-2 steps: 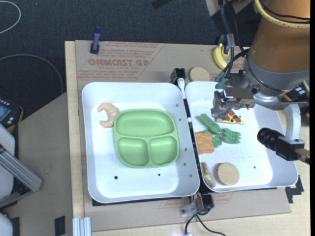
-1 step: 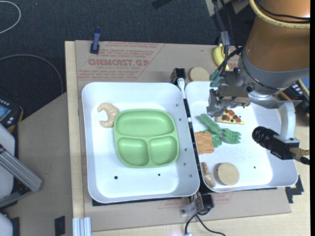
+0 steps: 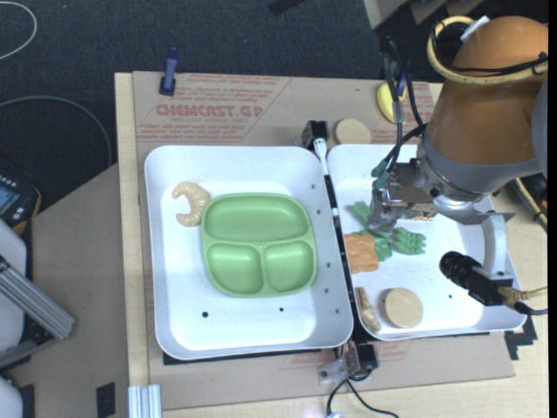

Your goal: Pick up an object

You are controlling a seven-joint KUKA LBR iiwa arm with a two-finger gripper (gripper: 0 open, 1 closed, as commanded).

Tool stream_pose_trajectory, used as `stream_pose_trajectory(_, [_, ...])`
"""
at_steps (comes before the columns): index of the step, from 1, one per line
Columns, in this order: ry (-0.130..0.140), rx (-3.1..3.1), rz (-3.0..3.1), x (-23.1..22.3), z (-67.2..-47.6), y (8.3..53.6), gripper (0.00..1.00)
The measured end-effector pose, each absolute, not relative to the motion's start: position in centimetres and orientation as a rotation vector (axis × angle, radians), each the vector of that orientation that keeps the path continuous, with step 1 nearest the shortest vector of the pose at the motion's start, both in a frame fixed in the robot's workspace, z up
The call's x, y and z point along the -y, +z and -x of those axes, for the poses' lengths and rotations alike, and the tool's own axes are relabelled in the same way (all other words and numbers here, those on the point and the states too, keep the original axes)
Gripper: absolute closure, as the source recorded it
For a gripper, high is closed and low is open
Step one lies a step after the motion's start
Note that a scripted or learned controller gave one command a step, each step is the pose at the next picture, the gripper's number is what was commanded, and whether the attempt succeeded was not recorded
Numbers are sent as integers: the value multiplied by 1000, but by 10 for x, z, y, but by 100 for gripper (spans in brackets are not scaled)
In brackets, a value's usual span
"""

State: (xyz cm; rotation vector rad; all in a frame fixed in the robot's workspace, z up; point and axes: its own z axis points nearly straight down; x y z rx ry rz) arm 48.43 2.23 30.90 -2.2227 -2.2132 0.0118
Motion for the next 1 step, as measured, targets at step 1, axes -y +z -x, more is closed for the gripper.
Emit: stream_pose_trajectory(1, [-6,2228,2218,-60,-480,341,100])
